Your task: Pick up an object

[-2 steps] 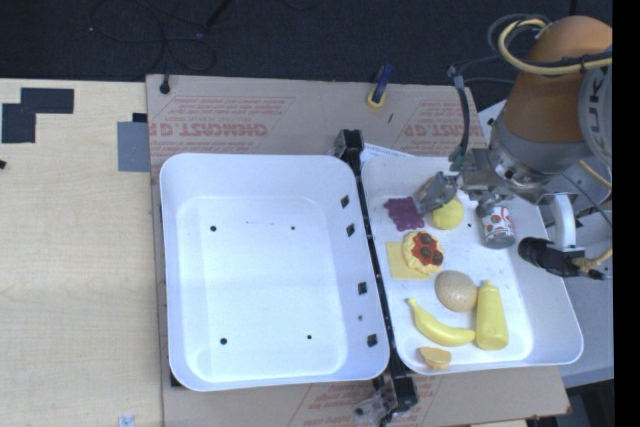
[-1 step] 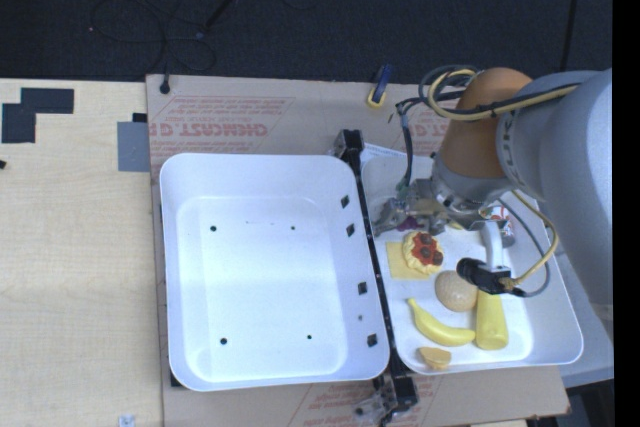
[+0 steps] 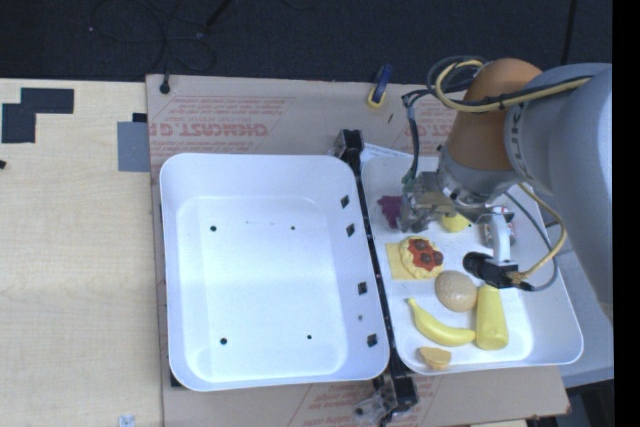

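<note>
The claw [image 3: 424, 211] hangs low over the far end of the right bin [image 3: 548, 320], among the things there for picking. From here I cannot tell whether it is open or closed, and nothing can be seen gripped in it.

Just left of the claw lies a small purple toy [image 3: 390, 209], close to the bin's left wall. Just to the near side of the claw sits a flat yellow piece with a red topping [image 3: 420, 257], like a toy slice of pizza. A small yellow lump [image 3: 456, 224] lies just right of the claw.

Nearer still there is a beige egg-shaped ball [image 3: 456, 291]. Beside it on the right a yellow bottle [image 3: 490, 317] lies on its side. A banana [image 3: 440, 328] curves along the near side of the ball, its right end touching the bottle. A small orange-yellow wedge [image 3: 434, 357] rests against the bin's near wall.

The grey arm [image 3: 565, 150] comes in from the right, its orange band [image 3: 492, 120] above the wrist.

The left bin [image 3: 172, 215] stands alongside. Both bins sit on a sheet of printed cardboard [image 3: 250, 120] laid on the pale wooden desk [image 3: 70, 255].
</note>
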You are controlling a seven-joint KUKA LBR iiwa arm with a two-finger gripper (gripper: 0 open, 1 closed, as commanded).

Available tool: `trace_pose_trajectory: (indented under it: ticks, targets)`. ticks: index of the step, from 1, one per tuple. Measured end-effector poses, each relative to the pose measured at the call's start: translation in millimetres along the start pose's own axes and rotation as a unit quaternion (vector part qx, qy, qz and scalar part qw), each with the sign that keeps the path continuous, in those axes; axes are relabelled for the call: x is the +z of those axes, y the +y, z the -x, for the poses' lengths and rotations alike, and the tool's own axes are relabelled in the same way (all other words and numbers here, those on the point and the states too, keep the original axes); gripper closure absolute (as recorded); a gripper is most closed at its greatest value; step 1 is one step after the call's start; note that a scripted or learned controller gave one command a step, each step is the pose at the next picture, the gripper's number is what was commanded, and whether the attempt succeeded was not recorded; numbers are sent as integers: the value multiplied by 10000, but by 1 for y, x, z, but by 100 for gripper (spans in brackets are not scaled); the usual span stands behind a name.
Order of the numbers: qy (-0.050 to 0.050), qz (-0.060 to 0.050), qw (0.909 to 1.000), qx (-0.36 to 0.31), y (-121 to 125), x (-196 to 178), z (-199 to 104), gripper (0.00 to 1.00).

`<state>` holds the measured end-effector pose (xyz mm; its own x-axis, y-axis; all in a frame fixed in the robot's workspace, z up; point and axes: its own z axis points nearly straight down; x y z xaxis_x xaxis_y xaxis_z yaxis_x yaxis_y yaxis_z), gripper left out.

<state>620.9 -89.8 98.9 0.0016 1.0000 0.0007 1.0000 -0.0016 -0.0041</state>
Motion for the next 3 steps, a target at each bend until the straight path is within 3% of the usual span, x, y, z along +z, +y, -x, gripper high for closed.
trace_pose_trajectory:
  ticks: [1, 2, 3]
  targets:
    - [-1, 11, 10000, 6, -44, 11, 33, 100]
    - [-15, 83, 10000, -13, -48, -138, 32, 100]
    - [20, -28, 10000, -51, -78, -85, -75, 100]
